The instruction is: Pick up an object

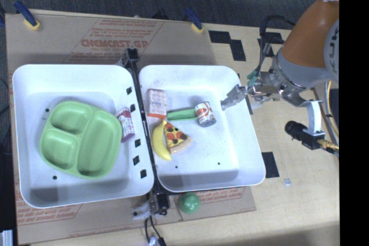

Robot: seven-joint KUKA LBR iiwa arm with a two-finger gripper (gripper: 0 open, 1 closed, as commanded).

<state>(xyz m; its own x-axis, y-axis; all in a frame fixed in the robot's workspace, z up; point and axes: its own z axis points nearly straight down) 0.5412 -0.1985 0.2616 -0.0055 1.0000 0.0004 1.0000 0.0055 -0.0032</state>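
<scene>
Evidently early: gripper (233,97) hovers over the right bin's (245,167) edge beside the can (204,114); jaws' state indiscernible, nothing lifted.

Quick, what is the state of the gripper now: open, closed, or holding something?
Gripper: over the right white bin's right edge, holding nothing; open or shut cannot be told.
</scene>
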